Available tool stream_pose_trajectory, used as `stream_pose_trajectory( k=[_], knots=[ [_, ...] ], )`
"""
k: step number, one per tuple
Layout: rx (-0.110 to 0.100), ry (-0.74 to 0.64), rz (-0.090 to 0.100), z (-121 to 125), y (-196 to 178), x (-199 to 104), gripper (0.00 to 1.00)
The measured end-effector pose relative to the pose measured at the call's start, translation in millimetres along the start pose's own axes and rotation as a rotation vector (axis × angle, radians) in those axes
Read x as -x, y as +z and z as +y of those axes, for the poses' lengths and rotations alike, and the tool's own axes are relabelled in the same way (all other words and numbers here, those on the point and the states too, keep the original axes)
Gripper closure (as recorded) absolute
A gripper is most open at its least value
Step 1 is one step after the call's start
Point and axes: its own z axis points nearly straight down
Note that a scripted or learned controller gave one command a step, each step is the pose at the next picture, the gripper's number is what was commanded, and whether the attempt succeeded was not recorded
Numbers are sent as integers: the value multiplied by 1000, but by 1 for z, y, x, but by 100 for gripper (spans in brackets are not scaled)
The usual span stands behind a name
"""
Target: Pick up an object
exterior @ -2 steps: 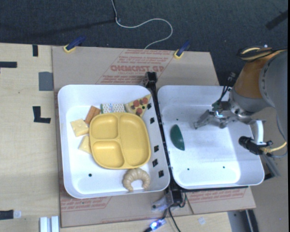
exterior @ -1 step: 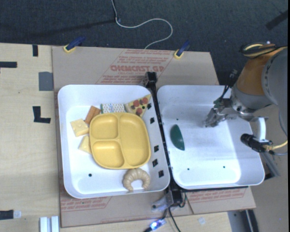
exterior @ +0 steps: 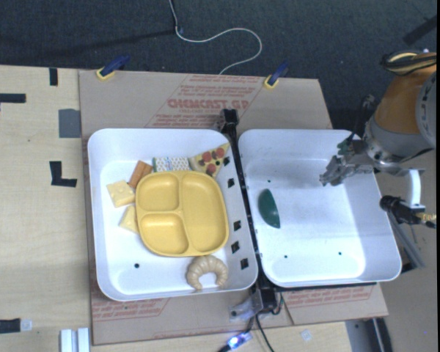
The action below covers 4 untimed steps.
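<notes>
Hand [exterior: 336, 171], finger state indeterminable, sits near right bin's [exterior: 367, 266] far-right wall; green object [exterior: 269, 208] lies left, long axis near-to-far.

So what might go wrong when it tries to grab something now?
The green object lies apart from the pincer, close to the right bin's left wall, so a grab there may bump the wall. It also looks flat and smooth, so it might slip. In the left bin, food pieces crowd against the yellow plate.
</notes>
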Motion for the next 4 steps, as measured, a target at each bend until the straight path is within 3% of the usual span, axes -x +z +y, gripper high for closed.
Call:
stream_pose_trajectory(
  k=[2,4],
  knots=[
    [1,-1,0,5,-82,6,100],
    [-6,-4,1,-30,-80,-93,100]
  ],
)
